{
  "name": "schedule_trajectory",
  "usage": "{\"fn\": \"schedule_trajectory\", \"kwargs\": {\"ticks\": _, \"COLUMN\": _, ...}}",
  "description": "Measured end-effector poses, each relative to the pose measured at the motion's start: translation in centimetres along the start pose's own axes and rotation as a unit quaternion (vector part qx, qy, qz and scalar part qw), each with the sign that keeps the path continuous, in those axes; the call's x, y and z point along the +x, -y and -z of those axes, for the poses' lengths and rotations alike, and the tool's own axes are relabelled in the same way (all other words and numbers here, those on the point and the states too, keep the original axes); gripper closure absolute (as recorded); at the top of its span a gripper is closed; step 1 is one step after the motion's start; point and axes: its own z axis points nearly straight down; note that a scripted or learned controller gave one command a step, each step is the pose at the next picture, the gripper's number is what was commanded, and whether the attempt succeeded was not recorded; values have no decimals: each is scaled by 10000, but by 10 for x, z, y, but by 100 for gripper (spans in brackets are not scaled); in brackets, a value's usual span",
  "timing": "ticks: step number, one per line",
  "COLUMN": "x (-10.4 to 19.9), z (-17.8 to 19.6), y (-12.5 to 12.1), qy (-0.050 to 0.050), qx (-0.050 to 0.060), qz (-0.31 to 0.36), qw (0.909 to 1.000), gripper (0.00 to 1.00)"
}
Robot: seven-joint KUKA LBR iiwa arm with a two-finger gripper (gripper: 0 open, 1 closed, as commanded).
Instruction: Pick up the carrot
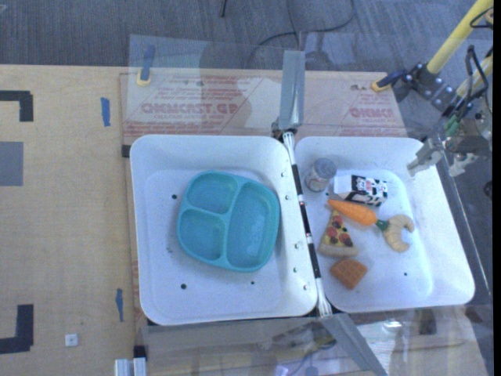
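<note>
My gripper (427, 157) hovers over the right bin's (454, 245) upper right corner; whether it is released or clenched I cannot tell. The carrot (354, 212) lies apart from it mid-bin (just below a black-and-white carton (362, 186), above the pizza slice (338, 235)).

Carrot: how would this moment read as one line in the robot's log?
carrot: lying in right bin, not grasped | neighbours: pizza slice, croissant, milk carton | gripper: above bin's far right edge
</note>
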Motion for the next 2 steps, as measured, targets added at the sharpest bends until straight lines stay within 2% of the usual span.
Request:
{"fn": "schedule_trajectory", "kwargs": {"ticks": 1, "x": 52, "z": -75, "y": -33, "qy": -2, "qx": -2, "qz": 1161, "qw": 9932, "gripper": 0}}
{"fn": "schedule_trajectory", "kwargs": {"ticks": 2, "x": 78, "z": -154, "y": 52, "qy": 25, "qx": -85, "qz": 1120, "qw": 9937, "gripper": 0}}
